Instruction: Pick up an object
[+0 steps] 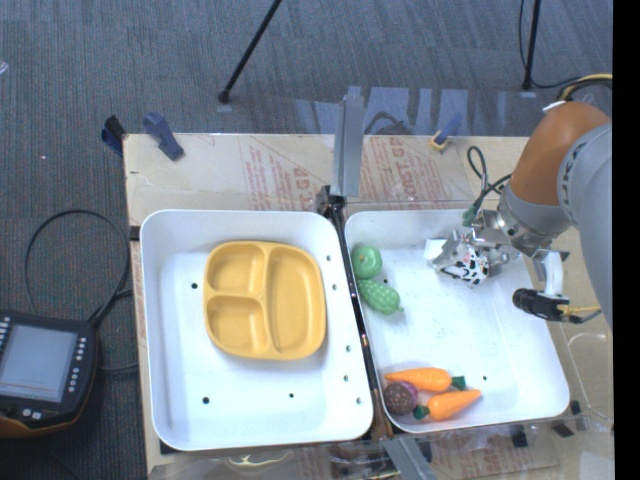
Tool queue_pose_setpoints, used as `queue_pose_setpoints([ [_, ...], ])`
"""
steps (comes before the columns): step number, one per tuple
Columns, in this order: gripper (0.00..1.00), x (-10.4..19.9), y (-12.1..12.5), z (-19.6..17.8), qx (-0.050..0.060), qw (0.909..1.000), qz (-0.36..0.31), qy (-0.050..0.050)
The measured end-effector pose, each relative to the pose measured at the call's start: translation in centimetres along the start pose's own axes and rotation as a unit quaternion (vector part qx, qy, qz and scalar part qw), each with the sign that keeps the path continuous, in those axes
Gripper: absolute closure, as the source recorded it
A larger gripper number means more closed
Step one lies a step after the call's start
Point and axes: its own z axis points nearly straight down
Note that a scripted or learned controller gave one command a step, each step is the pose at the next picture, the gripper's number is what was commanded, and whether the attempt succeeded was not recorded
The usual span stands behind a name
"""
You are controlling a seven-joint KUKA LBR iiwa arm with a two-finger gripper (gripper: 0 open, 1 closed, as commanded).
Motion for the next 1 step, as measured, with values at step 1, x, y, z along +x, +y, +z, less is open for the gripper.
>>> queue_pose_setpoints([
  [1, 1.0, 0.16, -0.11, -0.62, 0.005, 1.0, -0.004, -0.001],
])
